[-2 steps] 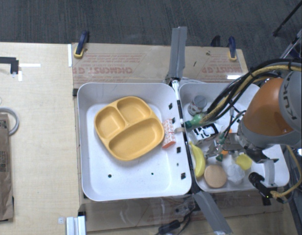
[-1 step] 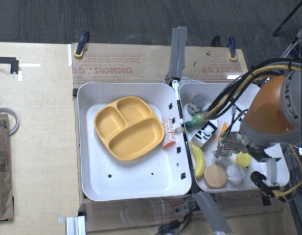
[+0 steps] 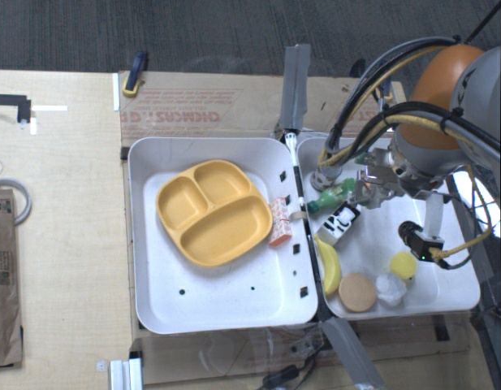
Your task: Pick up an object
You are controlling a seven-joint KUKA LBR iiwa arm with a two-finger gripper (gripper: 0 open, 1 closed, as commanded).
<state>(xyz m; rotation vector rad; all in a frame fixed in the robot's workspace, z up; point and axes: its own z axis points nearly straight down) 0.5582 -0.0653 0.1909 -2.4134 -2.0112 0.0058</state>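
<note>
On the desk (image 3: 63, 242), in the right bin (image 3: 445, 299), your hand (image 3: 365, 187), grip state I cannot tell, hangs just beside the green bottle (image 3: 331, 196), probably light, stiff and slippery, so take it across its middle.

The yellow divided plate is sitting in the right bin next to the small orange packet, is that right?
Not quite. The camera view shows the yellow divided plate in the left bin, not the right one. The rest holds: the small orange packet lies right beside it.
</note>
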